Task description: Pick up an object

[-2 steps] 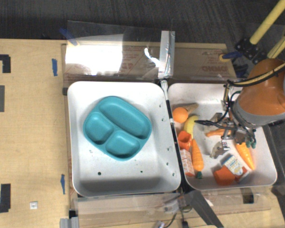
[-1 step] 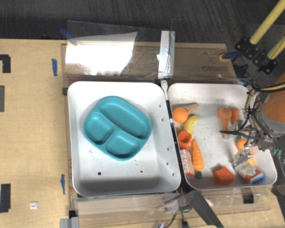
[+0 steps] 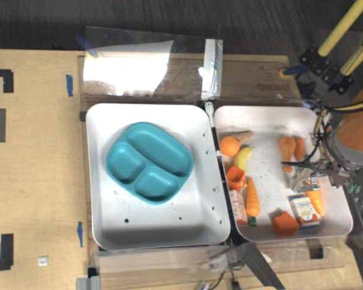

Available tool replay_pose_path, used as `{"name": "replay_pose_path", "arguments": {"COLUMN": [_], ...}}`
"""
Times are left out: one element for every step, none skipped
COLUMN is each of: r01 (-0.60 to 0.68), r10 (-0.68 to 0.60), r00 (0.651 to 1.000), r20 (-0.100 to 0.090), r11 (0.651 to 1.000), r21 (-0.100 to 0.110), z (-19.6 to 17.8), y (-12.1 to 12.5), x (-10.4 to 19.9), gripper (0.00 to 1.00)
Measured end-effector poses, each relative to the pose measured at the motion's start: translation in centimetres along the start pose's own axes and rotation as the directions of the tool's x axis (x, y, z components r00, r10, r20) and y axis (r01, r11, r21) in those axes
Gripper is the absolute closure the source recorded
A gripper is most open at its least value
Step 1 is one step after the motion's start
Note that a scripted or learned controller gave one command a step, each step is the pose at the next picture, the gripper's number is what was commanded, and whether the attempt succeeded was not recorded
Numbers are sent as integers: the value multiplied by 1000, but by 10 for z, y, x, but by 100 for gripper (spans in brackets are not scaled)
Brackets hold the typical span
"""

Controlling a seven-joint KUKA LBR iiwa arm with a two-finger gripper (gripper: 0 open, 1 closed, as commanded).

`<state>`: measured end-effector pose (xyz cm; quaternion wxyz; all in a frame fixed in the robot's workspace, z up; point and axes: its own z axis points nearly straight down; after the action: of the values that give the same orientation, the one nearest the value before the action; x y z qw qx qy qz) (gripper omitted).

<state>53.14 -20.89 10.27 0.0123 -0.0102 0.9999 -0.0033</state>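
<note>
The right bin [image 3: 263, 118] holds several small toy foods. An orange ball [image 3: 229, 145] and a yellow lemon-like piece [image 3: 244, 157] lie near its left wall, with a carrot [image 3: 252, 199] below them. A small carton [image 3: 303, 210] and a red-orange block [image 3: 284, 222] sit near the front right. My gripper [image 3: 307, 175] hangs low over the right side of this bin. It is just above the carton and below an orange piece [image 3: 288, 150]. Cables and the wrist hide part of what lies under it.
The left bin [image 3: 100, 216] holds a teal divided plate [image 3: 148, 162]. A clear plastic sheet [image 3: 133, 71] and a metal strip [image 3: 212, 68] lie behind the bins. The arm's orange band [image 3: 356, 135] stands over the right bin's right rim. Yellow rods [image 3: 345, 23] cross the top right.
</note>
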Motion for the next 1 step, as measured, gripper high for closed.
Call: {"name": "replay_pose_path", "arguments": {"r01": [0], "r10": [0], "r00": [1000], "r20": [-1], "r11": [1000], "r21": [-1], "z": [1], "y": [0], "x": [0], "gripper": [0]}}
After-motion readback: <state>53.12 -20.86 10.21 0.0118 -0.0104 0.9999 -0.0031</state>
